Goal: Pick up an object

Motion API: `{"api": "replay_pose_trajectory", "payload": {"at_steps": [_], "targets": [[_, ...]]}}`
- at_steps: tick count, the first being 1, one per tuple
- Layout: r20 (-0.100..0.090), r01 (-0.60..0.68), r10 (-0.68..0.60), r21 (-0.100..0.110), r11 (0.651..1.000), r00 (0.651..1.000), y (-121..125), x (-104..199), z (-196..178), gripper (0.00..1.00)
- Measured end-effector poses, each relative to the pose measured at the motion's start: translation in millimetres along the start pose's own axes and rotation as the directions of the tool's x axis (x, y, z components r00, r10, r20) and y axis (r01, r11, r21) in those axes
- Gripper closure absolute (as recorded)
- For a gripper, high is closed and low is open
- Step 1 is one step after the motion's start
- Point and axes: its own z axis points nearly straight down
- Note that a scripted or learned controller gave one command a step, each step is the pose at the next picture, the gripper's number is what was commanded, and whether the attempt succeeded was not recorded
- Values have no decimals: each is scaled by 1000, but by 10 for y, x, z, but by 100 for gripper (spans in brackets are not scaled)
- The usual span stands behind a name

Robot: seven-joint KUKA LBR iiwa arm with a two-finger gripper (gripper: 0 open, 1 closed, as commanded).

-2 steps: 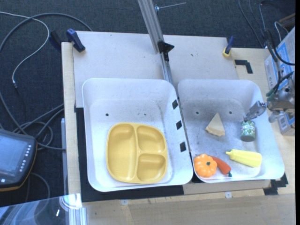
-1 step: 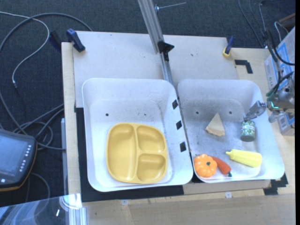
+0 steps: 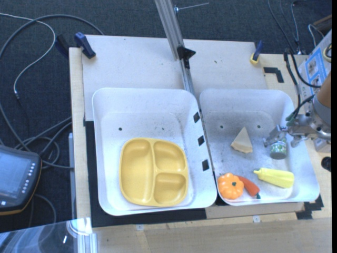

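The gripper hangs low over the right side of the right bin. I cannot tell how its grip is set. A cheese wedge lies just to its left. A yellow corn cob lies below it. A small orange pumpkin touches a carrot. A yellow tray sits in the left bin.

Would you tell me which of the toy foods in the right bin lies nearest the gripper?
The tan cheese wedge lies just left of the gripper. The yellow corn, carrot and orange pumpkin sit farther off, along the bin's near edge.
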Motion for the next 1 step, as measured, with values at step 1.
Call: {"api": "replay_pose_trajectory", "payload": {"at_steps": [1], "targets": [[-1,0,0,0,1000,1000,-8,-47,622,0]]}}
